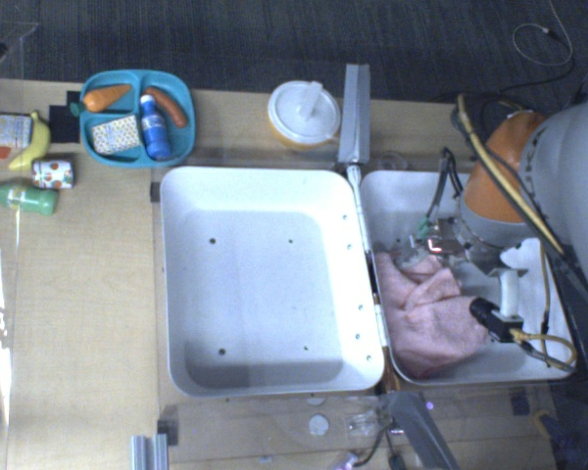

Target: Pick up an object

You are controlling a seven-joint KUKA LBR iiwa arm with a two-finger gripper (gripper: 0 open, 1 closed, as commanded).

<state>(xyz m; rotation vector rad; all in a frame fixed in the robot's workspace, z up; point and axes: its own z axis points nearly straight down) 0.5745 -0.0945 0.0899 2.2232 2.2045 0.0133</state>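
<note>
I take the crumpled pink cloth (pixel 431 306) as my target, since it is the one loose thing I can make out in the shallow white right-hand bin (pixel 397 189). Everything turns on how my two-finger gripper (pixel 433 246) stands to that cloth. The gripper sits at the cloth's far edge, over the end lying toward the round white lidded cup (pixel 305 113), and looks to be just touching or barely above the fabric there; I cannot tell which. From my gripper the bulk of the cloth spreads toward the near rim of the bin, away from the cup. Its long axis runs roughly from far to near, slightly slanted. So the thick middle of the heap lies on the nearer side of my tool, not directly under it.

Whether the gripper is spread or pinched I cannot tell; cables and the wrist housing blur that spot, and I see no fabric clearly caught in it.

In my judgement, a short shift toward the heap's middle would give a fuller bite than the thin far edge.
</note>
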